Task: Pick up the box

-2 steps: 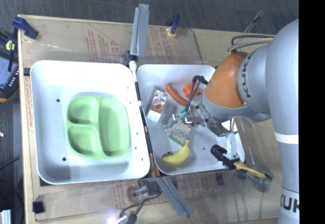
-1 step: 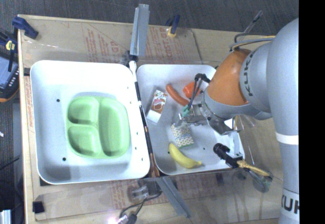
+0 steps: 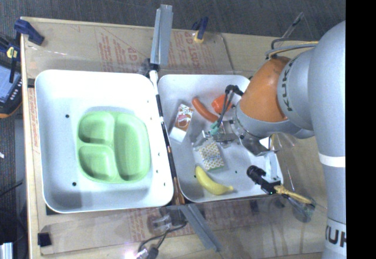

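Note:
The box (image 3: 184, 115) is a small white carton with red print, lying in the right bin (image 3: 176, 90) near its left wall. My gripper (image 3: 214, 132) hangs low over the middle of that bin, to the right of the box and slightly nearer the front. It sits just above a checkered pad (image 3: 211, 156). The orange wrist band (image 3: 264, 99) and the grey arm cover the bin's right side. Nothing shows as lifted off the bin floor.
An orange sausage (image 3: 203, 108) and a red piece (image 3: 219, 102) lie just behind the gripper. A banana (image 3: 212, 182) rests at the front of the right bin. A small white block (image 3: 177, 133) lies below the box. The left bin (image 3: 50, 134) holds a green divided tray (image 3: 114, 146).

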Available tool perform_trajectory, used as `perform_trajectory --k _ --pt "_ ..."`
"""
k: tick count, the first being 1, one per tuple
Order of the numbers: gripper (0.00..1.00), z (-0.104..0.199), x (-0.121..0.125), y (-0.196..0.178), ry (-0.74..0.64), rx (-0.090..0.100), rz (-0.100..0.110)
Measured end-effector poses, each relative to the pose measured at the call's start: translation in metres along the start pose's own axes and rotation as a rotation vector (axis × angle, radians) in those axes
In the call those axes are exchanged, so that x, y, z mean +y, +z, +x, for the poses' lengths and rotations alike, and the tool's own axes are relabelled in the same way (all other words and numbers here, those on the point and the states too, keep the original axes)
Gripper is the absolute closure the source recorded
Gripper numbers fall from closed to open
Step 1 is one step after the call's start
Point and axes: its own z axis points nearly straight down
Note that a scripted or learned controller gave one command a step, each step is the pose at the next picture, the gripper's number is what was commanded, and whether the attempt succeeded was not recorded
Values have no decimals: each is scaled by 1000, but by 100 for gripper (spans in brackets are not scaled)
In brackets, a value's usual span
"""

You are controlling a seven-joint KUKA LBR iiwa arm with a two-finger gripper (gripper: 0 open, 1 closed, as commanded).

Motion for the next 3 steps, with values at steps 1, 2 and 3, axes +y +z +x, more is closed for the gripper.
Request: perform_trajectory --k 1,2,3 --pt "100 0 0 -9 -6 -2 2" --pt "0 0 0 -9 -6 -2 2" --pt "0 -4 -15 17 -52 6 6"
